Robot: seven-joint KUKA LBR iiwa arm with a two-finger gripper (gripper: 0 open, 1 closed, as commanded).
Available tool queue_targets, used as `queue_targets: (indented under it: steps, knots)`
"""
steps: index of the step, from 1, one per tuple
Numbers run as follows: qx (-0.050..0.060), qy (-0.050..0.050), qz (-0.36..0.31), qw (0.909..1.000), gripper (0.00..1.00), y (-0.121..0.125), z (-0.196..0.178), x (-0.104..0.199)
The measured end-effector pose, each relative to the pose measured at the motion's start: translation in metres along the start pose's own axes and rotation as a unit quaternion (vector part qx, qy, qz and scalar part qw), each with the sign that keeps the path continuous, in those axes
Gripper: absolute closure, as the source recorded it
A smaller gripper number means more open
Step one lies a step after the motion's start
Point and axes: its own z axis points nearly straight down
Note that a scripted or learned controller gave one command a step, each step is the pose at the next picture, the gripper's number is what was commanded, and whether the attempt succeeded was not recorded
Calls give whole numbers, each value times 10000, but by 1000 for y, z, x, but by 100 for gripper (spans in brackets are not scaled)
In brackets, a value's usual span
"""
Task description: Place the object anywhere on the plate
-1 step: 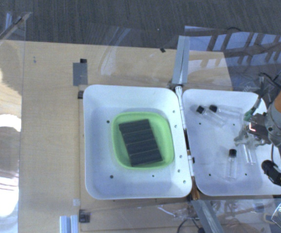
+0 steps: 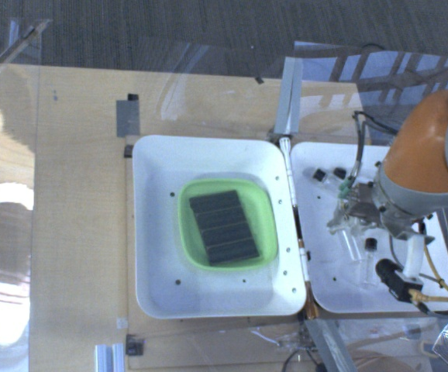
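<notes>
A dark grey ridged block (image 2: 223, 227) lies flat on the green plate (image 2: 267, 223), slightly turned, and covers most of the plate's middle. The plate sits in the left white bin (image 2: 154, 208). My gripper (image 2: 348, 233) hangs low over the right white bin (image 2: 317, 285), near its middle left. It is well to the right of the plate and apart from the block. Nothing shows in its grasp.
A small black piece (image 2: 319, 174) lies at the back left of the right bin. Another small black bit (image 2: 370, 244) sits just right of the gripper. The raised rims (image 2: 292, 208) between the two bins divide them. Wooden bench surrounds both bins.
</notes>
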Motion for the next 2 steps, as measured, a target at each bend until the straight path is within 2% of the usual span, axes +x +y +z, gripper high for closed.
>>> queue_targets:
  steps: [1,2]
  knots:
    - [7,1,-692,9976,100,-3,13,77]
    - [5,2,-684,9977,0,-3,12,77]
